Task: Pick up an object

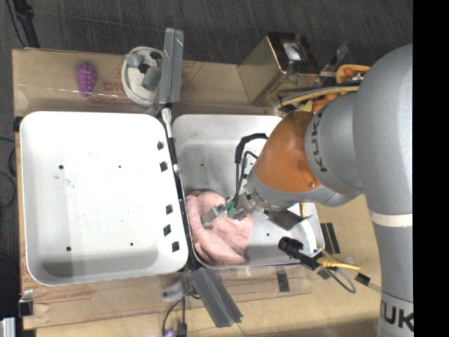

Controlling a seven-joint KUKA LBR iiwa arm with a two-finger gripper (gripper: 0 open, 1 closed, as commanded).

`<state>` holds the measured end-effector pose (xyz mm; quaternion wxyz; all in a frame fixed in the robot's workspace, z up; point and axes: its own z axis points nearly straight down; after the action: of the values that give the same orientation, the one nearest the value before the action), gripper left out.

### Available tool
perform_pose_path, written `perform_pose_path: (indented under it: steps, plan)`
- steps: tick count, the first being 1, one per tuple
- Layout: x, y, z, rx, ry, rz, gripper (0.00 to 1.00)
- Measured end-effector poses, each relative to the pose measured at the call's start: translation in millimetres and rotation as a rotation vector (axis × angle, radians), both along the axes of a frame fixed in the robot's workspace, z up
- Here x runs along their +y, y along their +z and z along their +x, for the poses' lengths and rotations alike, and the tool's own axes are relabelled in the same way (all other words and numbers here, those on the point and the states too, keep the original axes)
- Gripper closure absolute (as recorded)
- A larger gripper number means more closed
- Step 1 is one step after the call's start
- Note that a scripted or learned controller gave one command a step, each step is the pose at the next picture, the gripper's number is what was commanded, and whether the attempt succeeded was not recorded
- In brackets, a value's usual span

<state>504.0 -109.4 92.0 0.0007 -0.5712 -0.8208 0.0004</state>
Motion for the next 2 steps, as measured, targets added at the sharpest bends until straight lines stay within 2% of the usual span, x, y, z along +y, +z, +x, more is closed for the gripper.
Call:
perform_pose_path:
  steps: [1,2]
  plan:
    - [5.4,-0.4,50.5,0.000,-0.235,-0.001,0.00]
    - [-3.3,-0.5,114.0,0.001,-0.223,0.000,0.00]
